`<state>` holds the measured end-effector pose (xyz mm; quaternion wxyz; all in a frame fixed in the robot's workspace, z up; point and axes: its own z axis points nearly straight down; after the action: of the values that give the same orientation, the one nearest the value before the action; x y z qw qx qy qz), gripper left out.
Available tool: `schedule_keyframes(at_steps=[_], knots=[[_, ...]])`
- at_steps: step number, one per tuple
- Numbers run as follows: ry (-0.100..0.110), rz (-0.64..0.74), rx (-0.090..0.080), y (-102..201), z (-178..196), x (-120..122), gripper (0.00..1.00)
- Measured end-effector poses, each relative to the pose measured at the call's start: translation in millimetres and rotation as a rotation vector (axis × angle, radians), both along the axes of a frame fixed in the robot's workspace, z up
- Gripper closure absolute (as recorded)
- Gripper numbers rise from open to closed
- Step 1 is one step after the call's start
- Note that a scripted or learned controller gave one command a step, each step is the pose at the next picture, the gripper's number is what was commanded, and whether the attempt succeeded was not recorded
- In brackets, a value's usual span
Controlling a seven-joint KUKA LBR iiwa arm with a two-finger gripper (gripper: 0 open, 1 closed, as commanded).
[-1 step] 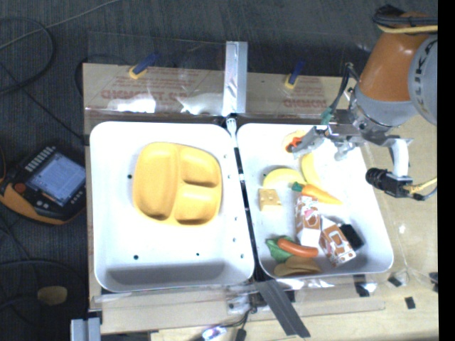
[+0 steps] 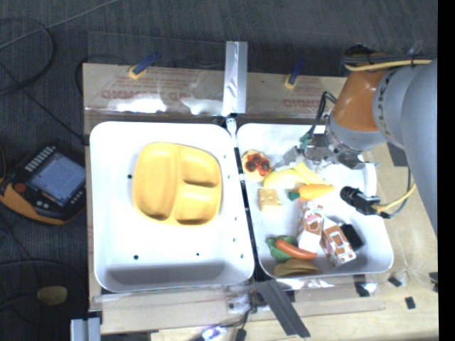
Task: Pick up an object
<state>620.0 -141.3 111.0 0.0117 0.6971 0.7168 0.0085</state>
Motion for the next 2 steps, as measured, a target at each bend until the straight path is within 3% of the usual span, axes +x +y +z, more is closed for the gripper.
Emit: schedule_keyframes(at_steps=[1,2], knots=[[0.000,0.000,0.000,0.0,-0.1,-0.1,0.00],[-0.001,0.001,0.002,1.0,9.5,0.8,1.00]])
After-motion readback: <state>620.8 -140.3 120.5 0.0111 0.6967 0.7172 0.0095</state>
